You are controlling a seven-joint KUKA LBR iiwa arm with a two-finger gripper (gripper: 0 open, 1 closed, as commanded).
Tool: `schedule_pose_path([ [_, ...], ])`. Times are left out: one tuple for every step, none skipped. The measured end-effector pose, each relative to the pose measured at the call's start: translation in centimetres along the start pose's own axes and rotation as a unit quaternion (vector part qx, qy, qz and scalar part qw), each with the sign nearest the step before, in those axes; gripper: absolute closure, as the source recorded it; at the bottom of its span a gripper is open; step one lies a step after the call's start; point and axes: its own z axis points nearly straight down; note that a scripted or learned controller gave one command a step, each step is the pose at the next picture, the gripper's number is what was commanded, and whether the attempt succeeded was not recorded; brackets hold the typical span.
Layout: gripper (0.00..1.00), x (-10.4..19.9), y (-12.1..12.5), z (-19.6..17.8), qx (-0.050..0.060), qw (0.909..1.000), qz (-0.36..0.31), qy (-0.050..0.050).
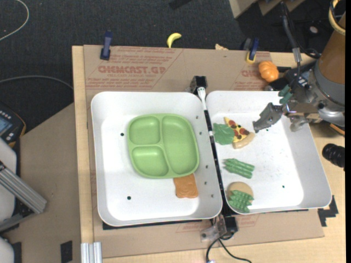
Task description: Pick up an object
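Arm reaching in from the right, gripper hanging low and to the left

The grey arm [329, 89] is entering from the right edge of the view, its orange band showing at the upper right above the wrist. The wrist [304, 95] is pointing leftward and slightly down, carrying cables and a small green part along its top. The gripper [264, 119] is extending from it at a slant, its dark fingers [269, 115] angling down and to the left.
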Motion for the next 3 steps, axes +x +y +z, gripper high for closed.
schedule_pose_path([
  [1.00, -0.3, 0.1, -0.7, 0.002, 1.0000, 0.003, -0.001],
  [1.00, 12.6, -0.9, -8.2, -0.001, 1.0000, -0.005, 0.002],
  [1.00, 18.2, 3.5, -19.5, -0.003, 1.0000, 0.000, 0.001],
])
